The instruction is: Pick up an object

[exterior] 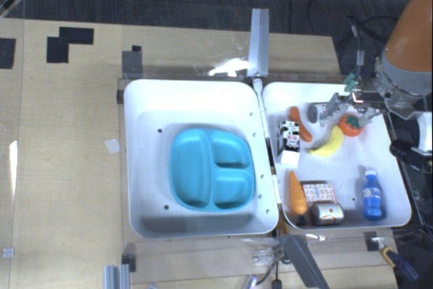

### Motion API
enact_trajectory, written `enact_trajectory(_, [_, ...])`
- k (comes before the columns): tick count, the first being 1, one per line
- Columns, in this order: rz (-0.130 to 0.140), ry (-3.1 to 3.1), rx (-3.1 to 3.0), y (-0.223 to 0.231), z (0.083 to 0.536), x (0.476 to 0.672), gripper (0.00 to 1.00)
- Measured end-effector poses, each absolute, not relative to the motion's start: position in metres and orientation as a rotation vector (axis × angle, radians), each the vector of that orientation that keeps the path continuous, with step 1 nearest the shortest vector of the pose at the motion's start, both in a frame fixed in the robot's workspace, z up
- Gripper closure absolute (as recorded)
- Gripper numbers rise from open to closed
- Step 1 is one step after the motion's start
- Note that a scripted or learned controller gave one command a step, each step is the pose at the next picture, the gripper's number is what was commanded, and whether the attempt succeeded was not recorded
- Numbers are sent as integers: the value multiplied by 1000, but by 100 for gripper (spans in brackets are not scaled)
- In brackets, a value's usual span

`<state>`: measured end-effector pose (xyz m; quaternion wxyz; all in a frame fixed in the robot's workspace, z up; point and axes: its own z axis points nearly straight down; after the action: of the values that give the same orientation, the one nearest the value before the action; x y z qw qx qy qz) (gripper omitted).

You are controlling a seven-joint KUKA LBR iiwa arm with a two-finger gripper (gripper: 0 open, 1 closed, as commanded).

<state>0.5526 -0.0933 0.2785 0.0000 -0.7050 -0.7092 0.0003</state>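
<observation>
1. Landmark for all positions: the right bin, the white tray on the arm's side of the bench.
2. Arm, grey with the orange band, comes in over the far right corner of the right bin.
3. Gripper hangs low over the far half of the right bin, pointing toward the bin's middle. Grip state: cannot tell; metal parts blur together from this angle. Nothing visibly held.
4. Small red-orange object, tomato-like with a green top, sits in the far half of the right bin, just beside the gripper on its near side. Touching or apart: cannot tell.
5. Yellow banana lies just below that, near the right bin's centre.
6. Orange carrot-shaped piece lies toward the right bin's far left corner, angled.
7. Black-and-white box against the right bin's left wall, a white block touching its near end.
8. Second orange carrot along the left wall, near half of the right bin.
9. Printed snack packet just beside that carrot; a can lies on its side at the right bin's near edge.
10. Blue bottle with a white cap lies in the near right corner of the right bin.
11. Left bin adjoins the right bin's left wall and holds a blue divided plate at its centre.
</observation>
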Motion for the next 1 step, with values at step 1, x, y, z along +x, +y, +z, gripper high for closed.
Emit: enact_trajectory(1, [-2, -2421, -2007, -86, 262, 588, 0])
